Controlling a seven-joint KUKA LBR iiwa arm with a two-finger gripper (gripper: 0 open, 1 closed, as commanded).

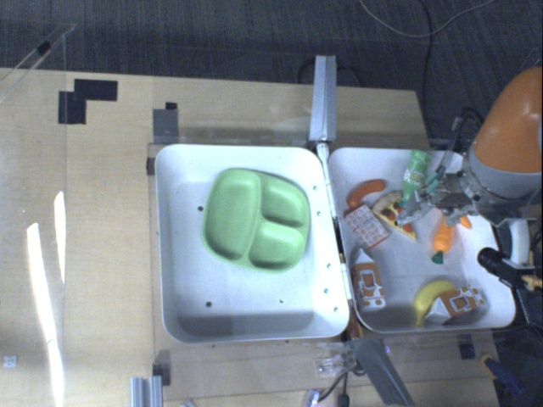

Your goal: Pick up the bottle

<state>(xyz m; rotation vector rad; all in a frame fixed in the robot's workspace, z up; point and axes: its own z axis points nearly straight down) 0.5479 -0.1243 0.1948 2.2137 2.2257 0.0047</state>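
Bench (102,253) of pale wood bears two white bins (170,312); finger state cannot be told.

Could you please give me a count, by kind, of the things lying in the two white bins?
Green tray: 1
Bottle: 1
Sausage: 1
Carrot: 1
Banana: 1
Cartons: 2
Waffle: 1
Pizza slice: 1
Total: 9

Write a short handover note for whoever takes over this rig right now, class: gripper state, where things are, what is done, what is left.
Gripper: low in the right bin, just below the bottle; finger state unclear.
Bottle: green, at the bin's far edge, not visibly held.
Left bin: holds the green tray.
Done: approach only.
Left: grasp and lift the bottle.
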